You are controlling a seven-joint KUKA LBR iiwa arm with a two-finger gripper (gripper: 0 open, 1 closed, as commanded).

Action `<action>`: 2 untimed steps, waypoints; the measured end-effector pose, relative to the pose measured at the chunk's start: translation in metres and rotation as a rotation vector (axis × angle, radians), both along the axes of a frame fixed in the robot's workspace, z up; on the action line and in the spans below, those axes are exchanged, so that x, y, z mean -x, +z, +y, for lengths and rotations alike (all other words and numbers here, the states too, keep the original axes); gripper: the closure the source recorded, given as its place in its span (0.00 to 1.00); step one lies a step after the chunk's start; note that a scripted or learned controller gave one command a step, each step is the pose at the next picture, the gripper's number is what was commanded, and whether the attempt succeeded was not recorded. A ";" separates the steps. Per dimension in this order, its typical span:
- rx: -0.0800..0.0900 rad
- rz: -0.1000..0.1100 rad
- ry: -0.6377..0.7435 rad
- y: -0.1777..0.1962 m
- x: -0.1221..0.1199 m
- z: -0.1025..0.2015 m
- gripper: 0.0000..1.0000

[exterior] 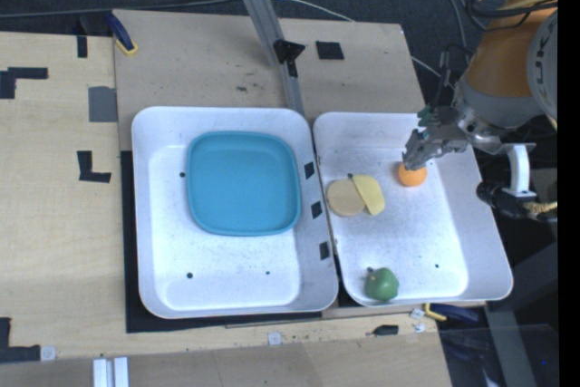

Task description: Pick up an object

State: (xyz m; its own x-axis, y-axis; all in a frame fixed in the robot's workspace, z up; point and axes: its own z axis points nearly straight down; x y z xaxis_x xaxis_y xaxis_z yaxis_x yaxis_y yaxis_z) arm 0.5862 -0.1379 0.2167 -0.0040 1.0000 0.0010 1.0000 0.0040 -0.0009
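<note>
A: Where's the target?

B: Orange ball [412,176], far-right part of the right bin [471,276]. Gripper [418,151] sits right over it, touching or just above.

A: Open or closed?

B: Can't tell from this angle. Nothing visibly held.

A: How should it grasp?

B: My take: center on the ball, come straight down, close across its widest part. It's round, so an off-center pinch will squirt it out. Lift slowly.

A: Clutter?

B: Two yellow pieces [355,196] just left of it, green fruit [381,284] at the near edge. Blue plate [243,183] in the left bin [163,285], well apart.
</note>
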 end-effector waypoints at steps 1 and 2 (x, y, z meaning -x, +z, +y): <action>0.000 0.000 0.000 -0.008 0.009 0.051 1.00; 0.000 -0.001 0.000 -0.005 0.027 0.104 1.00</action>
State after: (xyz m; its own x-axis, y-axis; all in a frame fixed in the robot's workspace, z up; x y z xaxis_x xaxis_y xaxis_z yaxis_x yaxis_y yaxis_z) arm 0.5592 -0.0337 0.2114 -0.0041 1.0000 0.0012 1.0000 0.0041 -0.0001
